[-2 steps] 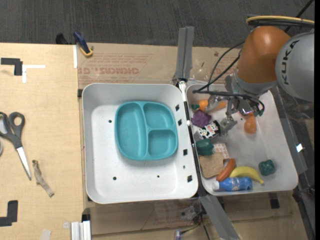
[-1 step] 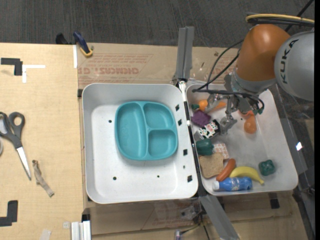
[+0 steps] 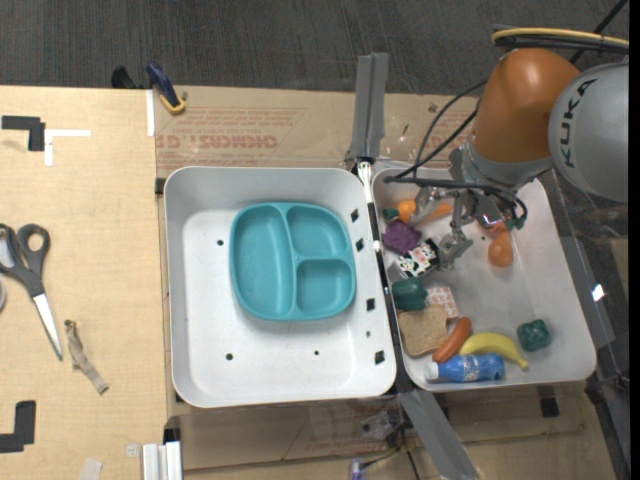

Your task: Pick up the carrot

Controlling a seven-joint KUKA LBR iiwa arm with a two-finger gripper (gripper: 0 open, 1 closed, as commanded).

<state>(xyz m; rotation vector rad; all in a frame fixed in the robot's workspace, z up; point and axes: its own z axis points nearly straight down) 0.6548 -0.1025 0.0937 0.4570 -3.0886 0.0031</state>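
The right bin holds the toys. An orange rounded piece, which I take for the carrot, lies in the bin's upper right part. My gripper hangs over the bin's upper middle, just left of that piece and apart from it. A second small orange item lies at the bin's upper left, partly hidden by the wrist cables. Nothing shows held in the gripper.
A purple block, a black-and-white toy, a dark green piece, a bread slice, a red sausage, a banana, a blue bottle and a green item share that bin. The left bin holds a teal divided plate.
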